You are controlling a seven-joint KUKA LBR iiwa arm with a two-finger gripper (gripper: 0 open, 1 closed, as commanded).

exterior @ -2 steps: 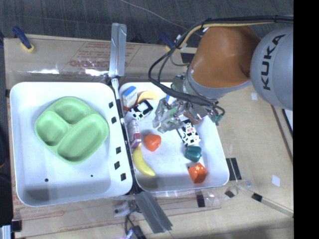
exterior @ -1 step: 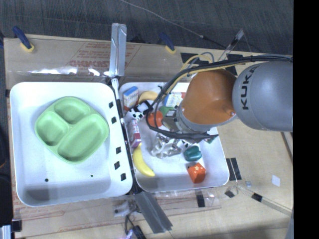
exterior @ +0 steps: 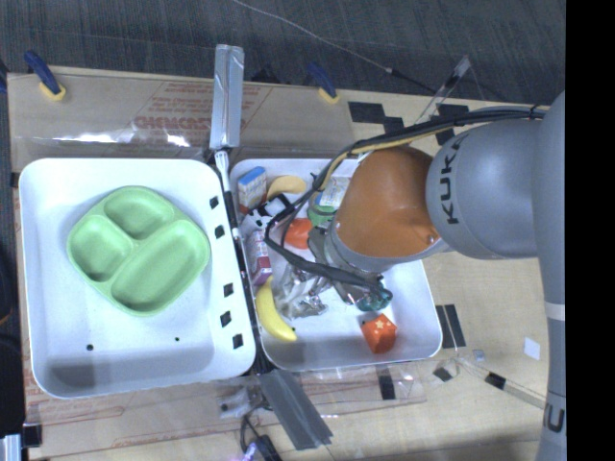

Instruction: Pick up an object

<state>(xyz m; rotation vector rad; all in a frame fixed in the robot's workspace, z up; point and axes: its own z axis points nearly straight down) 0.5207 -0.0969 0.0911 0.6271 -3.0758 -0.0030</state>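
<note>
I have the arm (exterior: 452,200) reaching in from the right and hanging low over the right bin (exterior: 418,301), its orange band covering much of that bin's middle. The gripper (exterior: 306,291) sits down among the clutter near the bin's left side, and I cannot tell how it stands or whether it has anything. Candidates lie around it: I count two bananas, one (exterior: 273,317) along the left wall just beside the gripper and another (exterior: 282,186) near the top; one orange block (exterior: 379,333) lying apart toward the lower right; one small can (exterior: 252,186) in the top corner; and an orange piece (exterior: 299,233) partly under the arm. I judge the block light, stiff and easy to pinch across its flat sides, and it has open room around it. The near banana looks light too, smooth and curved, best taken across its middle. The left bin (exterior: 48,286) holds one green divided plate (exterior: 139,248).
</note>
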